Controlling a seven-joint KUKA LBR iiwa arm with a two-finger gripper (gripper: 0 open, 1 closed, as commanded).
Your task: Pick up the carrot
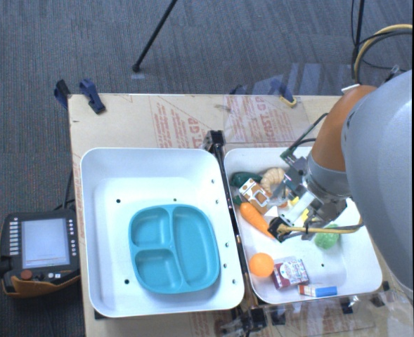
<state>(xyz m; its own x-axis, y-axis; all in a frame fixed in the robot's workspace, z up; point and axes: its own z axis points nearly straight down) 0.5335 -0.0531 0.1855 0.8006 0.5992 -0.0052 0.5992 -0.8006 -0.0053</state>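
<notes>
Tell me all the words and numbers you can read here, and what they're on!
Cardboard sheet under the bins: red printed lettering, upside down and too blurred to read.
Red packet in the right bin: label too small to read.
Small carton by the carrot: print too small to read.
Handheld screen on the floor: nothing legible.

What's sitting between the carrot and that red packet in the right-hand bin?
In the camera view, an orange ball lies between the carrot and the red packet, on the white floor of the right bin.

Even bright light, slightly soft focus
</notes>
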